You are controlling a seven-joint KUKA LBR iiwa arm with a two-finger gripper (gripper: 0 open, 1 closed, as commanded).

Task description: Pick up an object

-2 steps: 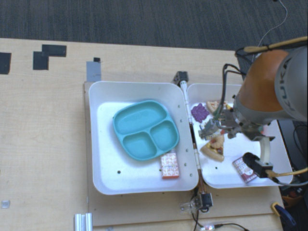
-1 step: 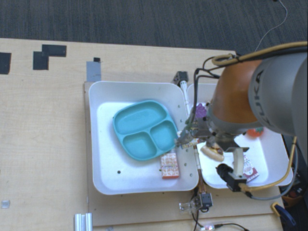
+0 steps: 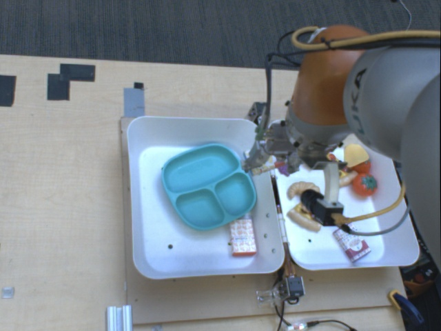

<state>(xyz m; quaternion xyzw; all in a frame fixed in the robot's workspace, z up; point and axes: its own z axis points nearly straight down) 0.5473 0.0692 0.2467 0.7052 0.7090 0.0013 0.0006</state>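
We start at the left bin (image 3: pixel 134 205), which sits near the middle of the counter (image 3: pixel 62 205). A teal divided plate (image 3: pixel 207 185) lies flat across its centre, turned askew to the bin's walls. A small red-and-white packet (image 3: pixel 242 237) lies toward the bin's near right corner, just beside the plate.

The pincer (image 3: pixel 260 158) hangs over the plate's right rim, close to the wall the two bins share. We cannot tell whether it is open or closed, so we count nothing as held. We judge the plate the likeliest thing to pick, since its raised rim offers an edge right there.

In the right bin (image 3: pixel 393 243), a croissant (image 3: pixel 303 188) lies near the left wall. A tomato (image 3: pixel 364 183) and a yellow piece (image 3: pixel 356 154) crowd the far edge beneath the arm (image 3: pixel 386 95), and a red packet (image 3: pixel 351 245) rests toward the near edge.
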